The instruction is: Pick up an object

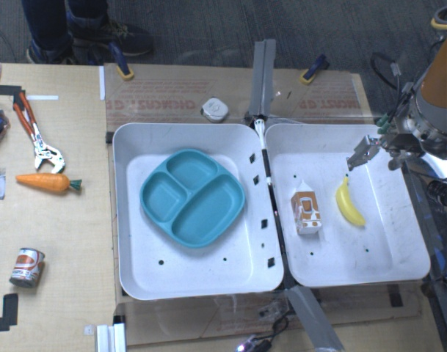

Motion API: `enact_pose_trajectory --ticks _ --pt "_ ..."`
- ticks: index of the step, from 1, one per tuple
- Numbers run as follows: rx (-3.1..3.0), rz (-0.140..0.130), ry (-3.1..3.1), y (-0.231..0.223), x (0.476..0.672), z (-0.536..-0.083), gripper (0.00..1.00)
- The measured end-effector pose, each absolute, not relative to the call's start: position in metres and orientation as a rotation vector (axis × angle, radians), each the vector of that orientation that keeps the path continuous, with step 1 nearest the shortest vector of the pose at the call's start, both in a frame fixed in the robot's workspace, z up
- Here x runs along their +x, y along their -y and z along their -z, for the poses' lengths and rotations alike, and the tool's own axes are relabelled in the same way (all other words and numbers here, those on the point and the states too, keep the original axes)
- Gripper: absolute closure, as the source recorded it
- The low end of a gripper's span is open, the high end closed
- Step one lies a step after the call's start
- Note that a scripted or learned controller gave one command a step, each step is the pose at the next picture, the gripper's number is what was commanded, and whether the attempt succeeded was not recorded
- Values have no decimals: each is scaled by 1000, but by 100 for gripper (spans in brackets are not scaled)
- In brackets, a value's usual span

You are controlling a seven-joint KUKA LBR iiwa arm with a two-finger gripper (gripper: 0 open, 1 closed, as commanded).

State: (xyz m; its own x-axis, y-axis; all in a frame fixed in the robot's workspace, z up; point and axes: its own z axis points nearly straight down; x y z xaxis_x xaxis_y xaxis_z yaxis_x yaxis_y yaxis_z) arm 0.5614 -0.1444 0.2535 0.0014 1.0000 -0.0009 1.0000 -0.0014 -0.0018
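Note:
In the right bin [399,262] lie a yellow banana [349,204] and a small brown-and-white carton [306,213], side by side near the middle. My gripper [375,159] hangs over the bin's upper right part, just above and to the right of the banana's top end. Its fingers [359,156] are spread open with nothing between them. It touches neither object.
A teal divided plate [193,196] lies in the left bin [135,270]. On the bench to the left are a carrot [43,183], a red-handled wrench [36,134] and a small can [26,266]. A white round object [215,109] sits behind the bins.

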Motion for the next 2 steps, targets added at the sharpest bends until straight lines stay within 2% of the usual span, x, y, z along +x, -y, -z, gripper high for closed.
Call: enact_pose_trajectory --ticks 1,2 --pt "-1802 7 2583 130 544 -123 0" --pt "-1521 12 2795 107 543 -109 0"
